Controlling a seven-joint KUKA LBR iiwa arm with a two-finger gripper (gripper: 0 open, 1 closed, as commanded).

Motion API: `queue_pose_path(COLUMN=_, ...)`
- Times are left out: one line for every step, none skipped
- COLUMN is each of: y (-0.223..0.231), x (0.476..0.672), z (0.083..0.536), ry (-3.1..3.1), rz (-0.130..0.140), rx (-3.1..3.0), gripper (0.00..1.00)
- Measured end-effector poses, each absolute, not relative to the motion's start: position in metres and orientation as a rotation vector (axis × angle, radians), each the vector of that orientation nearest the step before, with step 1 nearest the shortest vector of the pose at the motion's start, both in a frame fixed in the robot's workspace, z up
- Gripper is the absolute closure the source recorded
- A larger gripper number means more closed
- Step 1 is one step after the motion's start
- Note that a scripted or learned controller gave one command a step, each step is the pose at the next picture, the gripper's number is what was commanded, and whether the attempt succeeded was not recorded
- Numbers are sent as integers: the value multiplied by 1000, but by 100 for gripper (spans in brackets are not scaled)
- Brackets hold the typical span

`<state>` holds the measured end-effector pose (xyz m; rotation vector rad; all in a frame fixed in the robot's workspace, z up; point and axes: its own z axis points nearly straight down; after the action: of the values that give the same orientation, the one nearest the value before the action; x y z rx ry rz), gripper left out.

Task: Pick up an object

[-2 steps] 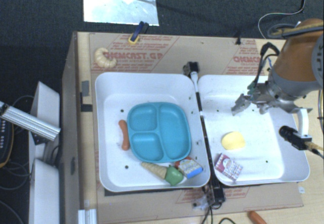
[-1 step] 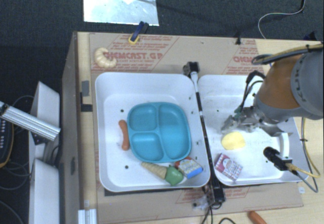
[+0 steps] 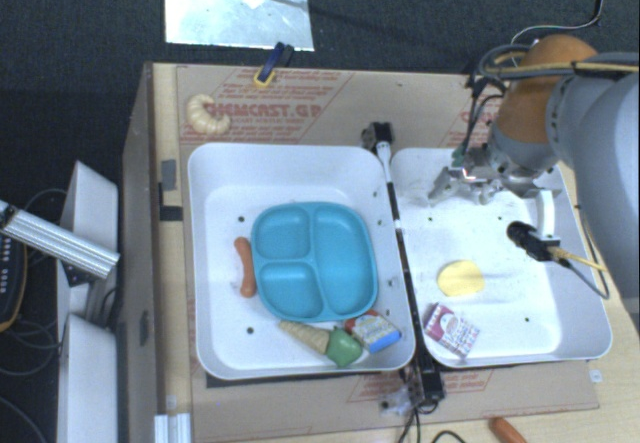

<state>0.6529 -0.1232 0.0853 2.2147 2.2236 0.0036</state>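
Note:
A yellow disc point(image 3: 460, 278) lies flat near the middle of the right bin point(image 3: 575, 331). A red and white packet point(image 3: 451, 330) rests at that bin's front left corner. My gripper point(image 3: 460, 193) hangs over the back left part of the right bin, well behind the disc. It is open, its metal fingers point(image 3: 438, 191) spread, with nothing between them. In the left bin point(image 3: 215, 231) sit a blue divided plate point(image 3: 312, 261), an orange sausage point(image 3: 245, 266), a cone with a green piece point(image 3: 325, 341) and a small blue-red package point(image 3: 378, 331).
A ridge point(image 3: 397, 231) separates the two bins. A beige ring-shaped toy point(image 3: 208, 113) and a blue-yellow tool point(image 3: 272, 63) lie on the cardboard behind the left bin. The grey arm point(image 3: 600, 151) enters from the right.

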Motion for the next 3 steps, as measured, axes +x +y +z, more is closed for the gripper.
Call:
queue_pose_path(y=-144, x=517, z=84, ry=2221, rz=0, rx=2220, gripper=0)
queue_pose_path(y=-115, x=487, z=84, ry=2223, rz=1, rx=2220, gripper=0)
queue_pose_path(y=-169, x=555, z=85, ry=2221, rz=2, rx=2217, gripper=0)
